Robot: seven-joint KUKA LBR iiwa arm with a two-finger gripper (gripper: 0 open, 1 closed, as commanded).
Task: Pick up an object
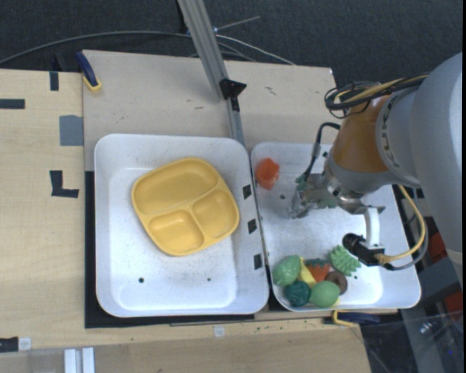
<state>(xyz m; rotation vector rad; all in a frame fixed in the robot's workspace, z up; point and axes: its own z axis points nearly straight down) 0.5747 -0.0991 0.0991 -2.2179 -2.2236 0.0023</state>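
Note:
In the right bin [388, 286] my gripper [301, 205] points down over the bin floor near the upper middle, under the grey arm with the orange band. An orange block [267, 172] lies just up and left of the gripper, apart from it. A cluster of small toys sits at the bin's front edge: a light green piece [287, 270], a dark teal piece [297, 292], a green ball [324, 294], a red and yellow piece [317, 271] and a spiky green piece [345, 259]. I see nothing between the fingers.
The left bin [116, 286] holds a yellow divided plate [186, 205]. A metal pole [206, 45] slants down to the ridge between the bins. Black cables run beside the arm near the right bin's far side. Wooden bench surrounds both bins.

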